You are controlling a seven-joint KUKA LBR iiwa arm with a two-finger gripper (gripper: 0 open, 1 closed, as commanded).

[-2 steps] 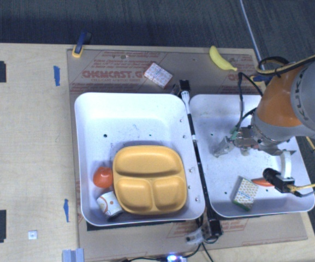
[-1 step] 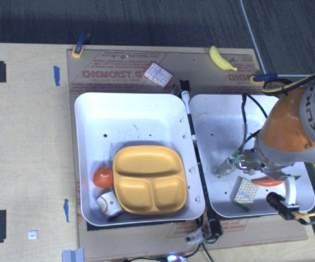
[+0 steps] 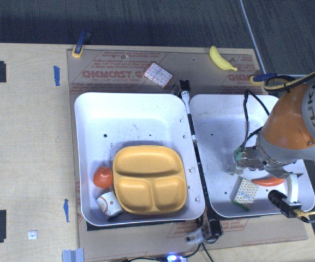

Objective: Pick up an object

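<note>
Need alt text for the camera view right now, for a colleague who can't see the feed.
The grey-and-orange arm reaches into the right white bin, its end effector low over a small patterned block and a flat red-orange item. The left bin holds a yellow compartment tray, an orange ball-like object and a small white cup-like object.

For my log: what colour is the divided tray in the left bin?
Yellow-orange divided tray, camera view.

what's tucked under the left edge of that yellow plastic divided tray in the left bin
An orange ball and a small white cup with an orange mark peek out beside the yellow plastic divided tray. Anything beneath the tray is covered.
</note>
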